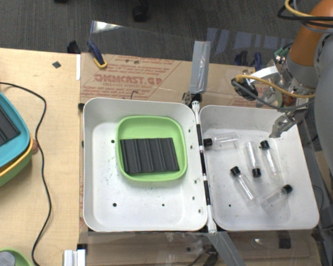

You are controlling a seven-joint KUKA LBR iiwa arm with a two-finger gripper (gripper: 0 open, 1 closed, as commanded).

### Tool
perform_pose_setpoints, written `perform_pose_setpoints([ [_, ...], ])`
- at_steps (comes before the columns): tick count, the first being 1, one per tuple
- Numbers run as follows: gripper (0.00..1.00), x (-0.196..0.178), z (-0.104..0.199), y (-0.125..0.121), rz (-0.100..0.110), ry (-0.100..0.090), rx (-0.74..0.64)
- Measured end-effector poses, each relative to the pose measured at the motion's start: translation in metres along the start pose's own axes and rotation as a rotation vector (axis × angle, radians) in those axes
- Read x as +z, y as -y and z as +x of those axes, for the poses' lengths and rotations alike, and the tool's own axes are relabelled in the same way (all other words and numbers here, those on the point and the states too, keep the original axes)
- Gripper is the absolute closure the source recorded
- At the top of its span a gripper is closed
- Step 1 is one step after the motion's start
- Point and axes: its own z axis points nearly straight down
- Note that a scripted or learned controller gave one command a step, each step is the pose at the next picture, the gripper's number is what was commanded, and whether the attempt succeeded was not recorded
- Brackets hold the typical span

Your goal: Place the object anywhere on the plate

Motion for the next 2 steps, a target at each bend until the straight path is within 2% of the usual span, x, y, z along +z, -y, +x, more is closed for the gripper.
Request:
perform_pose_setpoints([
  [1,0.00,0.004,-0.004,-0.031,0.000,0.001,0.001],
  [2,0.00,0.007,-0.006,-0.047,-0.001,0.000,0.000],
])
